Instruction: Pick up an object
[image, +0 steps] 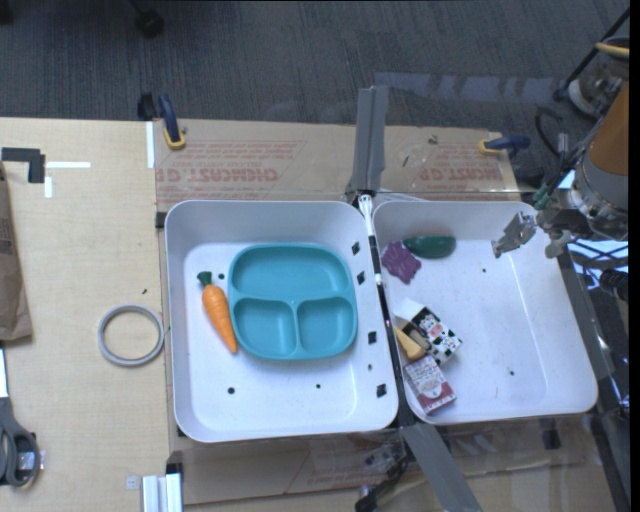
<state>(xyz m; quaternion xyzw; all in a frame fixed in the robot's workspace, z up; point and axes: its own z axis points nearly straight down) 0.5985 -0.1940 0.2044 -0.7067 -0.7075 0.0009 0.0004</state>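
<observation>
My gripper (531, 236) hangs over the far right part of the right bin (520, 330), with nothing between its fingers. In that bin's left part lie a dark green object (431, 245), a purple piece (401, 262), a black-and-white box (435, 332), a tan block (407, 342) and a red-and-white packet (430, 386). The left bin (190, 330) holds a teal divided plate (294, 301) and an orange toy carrot (218, 313) beside it. All these objects lie well to the left of the gripper.
A tape ring (131, 334) lies on the bench left of the bins. Scissors (18, 450) sit at the lower left edge. A metal divider (368, 140) rises between the bins at the back. Clamps (170, 128) hold the cardboard backing.
</observation>
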